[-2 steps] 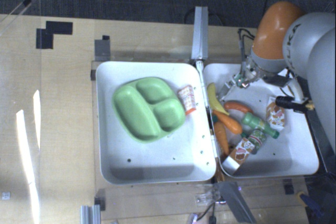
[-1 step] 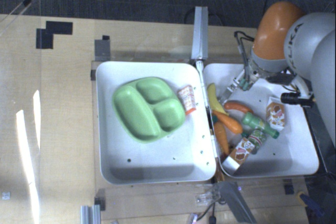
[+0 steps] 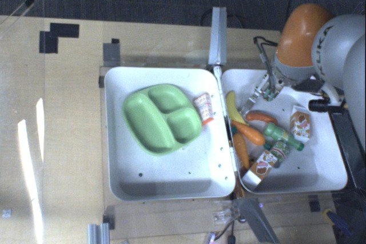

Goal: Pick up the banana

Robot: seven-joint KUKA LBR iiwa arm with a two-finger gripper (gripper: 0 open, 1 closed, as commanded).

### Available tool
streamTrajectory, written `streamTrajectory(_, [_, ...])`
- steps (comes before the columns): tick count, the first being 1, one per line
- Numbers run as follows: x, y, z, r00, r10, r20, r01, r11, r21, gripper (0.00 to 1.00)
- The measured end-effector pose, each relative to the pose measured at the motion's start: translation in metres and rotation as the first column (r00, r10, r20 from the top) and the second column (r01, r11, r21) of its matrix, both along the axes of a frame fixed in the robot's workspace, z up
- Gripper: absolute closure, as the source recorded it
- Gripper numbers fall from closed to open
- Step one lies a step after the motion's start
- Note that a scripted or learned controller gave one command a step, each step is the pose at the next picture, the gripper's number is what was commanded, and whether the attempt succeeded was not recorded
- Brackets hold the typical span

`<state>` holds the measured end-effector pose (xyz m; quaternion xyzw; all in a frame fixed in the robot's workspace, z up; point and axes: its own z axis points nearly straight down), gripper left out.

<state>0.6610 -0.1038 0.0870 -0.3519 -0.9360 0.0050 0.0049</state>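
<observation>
The yellow banana (image 3: 231, 109) lies lengthwise against the left wall of the right bin (image 3: 326, 177), near its far end. My gripper (image 3: 257, 98) hangs low over the far middle of that bin, a little to the right of the banana and just above a red-orange sausage (image 3: 261, 117). It points down and to the left, toward the banana's upper half. Nothing shows held in it. The banana's lower tip touches an orange carrot (image 3: 249, 133).
A second carrot (image 3: 241, 150), a green bottle (image 3: 283, 138), a red-labelled bottle (image 3: 264, 164) and a snack packet (image 3: 300, 124) crowd the right bin. The left bin (image 3: 171, 180) holds a green divided plate (image 3: 163, 118) and a small packet (image 3: 204, 108).
</observation>
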Motion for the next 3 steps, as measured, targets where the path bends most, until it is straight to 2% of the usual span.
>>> streamTrajectory(1, [0.004, 0.004, 0.01, 1.0, 0.002, 0.017, -0.002, 1.0, 0.005, 1.0])
streamTrajectory(2, [0.003, 0.029, 0.097, 0.98, -0.197, 0.016, 0.197, 0.98, 0.007, 1.0])
streamTrajectory(3, [0.003, 0.029, 0.097, 0.98, -0.197, 0.015, 0.197, 0.98, 0.007, 0.0])
